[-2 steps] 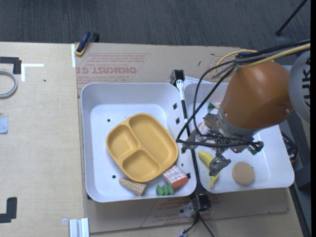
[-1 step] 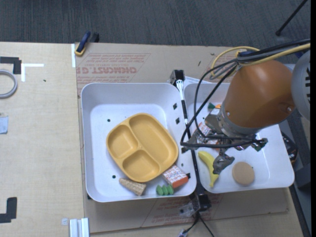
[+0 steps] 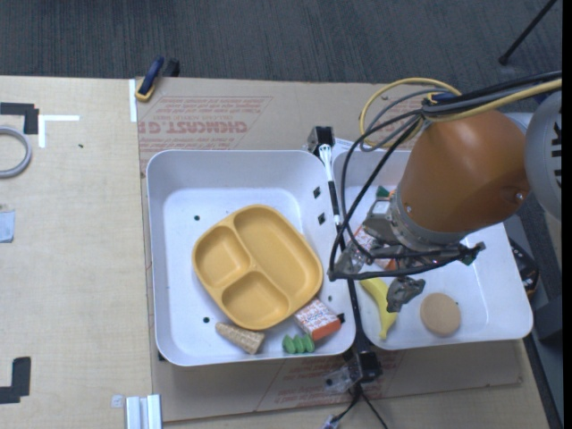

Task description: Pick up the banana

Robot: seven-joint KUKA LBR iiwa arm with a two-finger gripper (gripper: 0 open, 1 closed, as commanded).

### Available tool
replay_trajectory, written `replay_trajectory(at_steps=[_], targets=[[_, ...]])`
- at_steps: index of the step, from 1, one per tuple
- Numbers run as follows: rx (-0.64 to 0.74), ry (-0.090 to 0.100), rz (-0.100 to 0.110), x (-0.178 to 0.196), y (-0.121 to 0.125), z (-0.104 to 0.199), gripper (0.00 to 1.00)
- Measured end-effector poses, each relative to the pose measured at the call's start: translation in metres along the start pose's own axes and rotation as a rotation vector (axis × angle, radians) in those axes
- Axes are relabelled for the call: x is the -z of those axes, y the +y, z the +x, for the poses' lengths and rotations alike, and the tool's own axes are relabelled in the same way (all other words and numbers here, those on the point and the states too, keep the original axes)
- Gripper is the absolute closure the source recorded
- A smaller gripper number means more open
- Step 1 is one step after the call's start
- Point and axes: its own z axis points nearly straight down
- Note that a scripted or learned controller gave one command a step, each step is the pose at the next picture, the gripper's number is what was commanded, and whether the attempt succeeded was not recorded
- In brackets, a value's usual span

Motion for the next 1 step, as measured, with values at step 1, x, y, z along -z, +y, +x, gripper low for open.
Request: replay_trajectory(at_steps=[1], targets=[[0.379,0.0,-0.001,-0.0002,0.0149,-0.0037,0.0]])
